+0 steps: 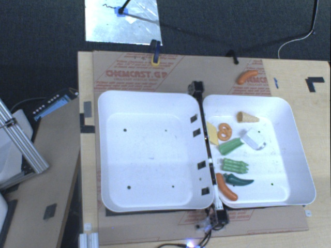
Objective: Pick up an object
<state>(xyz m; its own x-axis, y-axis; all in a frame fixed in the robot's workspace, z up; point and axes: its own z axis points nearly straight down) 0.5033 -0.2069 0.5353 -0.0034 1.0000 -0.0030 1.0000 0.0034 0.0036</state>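
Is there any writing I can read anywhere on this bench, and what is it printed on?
"CHEMCAST GP": red print on the brown board under the bins, behind the left bin; the last letters are blurred, so that reading is unsure.
The same red print repeats on the board near the right bin and along the front edge, too blurred to read.
Nothing else is legible.

Two bins side by side on the bench (129, 66): in the right bin (295, 154) lie a cone (247, 118), pretzel (224, 132), cup (254, 139), cucumber (230, 145), bean bundle (235, 165), pepper (238, 180) and sausage (226, 186); another sausage (247, 77) lies behind it on the bench
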